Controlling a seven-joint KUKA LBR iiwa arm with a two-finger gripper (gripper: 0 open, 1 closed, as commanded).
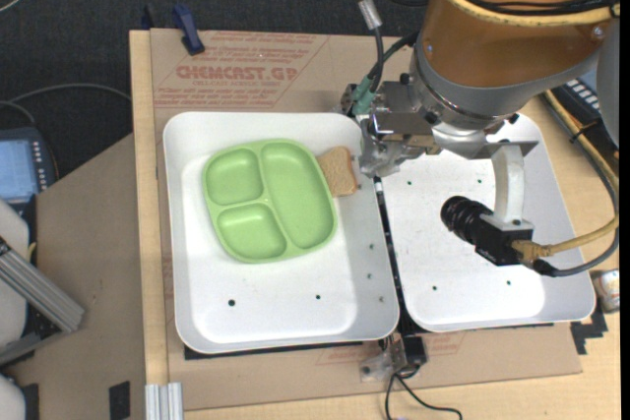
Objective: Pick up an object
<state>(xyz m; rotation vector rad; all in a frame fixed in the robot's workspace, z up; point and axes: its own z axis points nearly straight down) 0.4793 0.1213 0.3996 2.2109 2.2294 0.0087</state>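
Note:
A green divided plate (269, 200) lies in the left bin (197, 310). A small tan block (340, 171) rests against the plate's right rim, near the bin's back right corner. The arm's orange and grey wrist (512, 5) hangs over the back of the right bin (443, 300). My gripper (382, 150) reaches down at the divide between the two bins, just right of the tan block. The wrist body hides most of the gripper.
A black cylinder (476, 226) on a white bracket (509, 184), with a tan cable leading off it, hangs over the right bin and looks fixed to the arm. Brown cardboard (246, 64) lies behind the bins.

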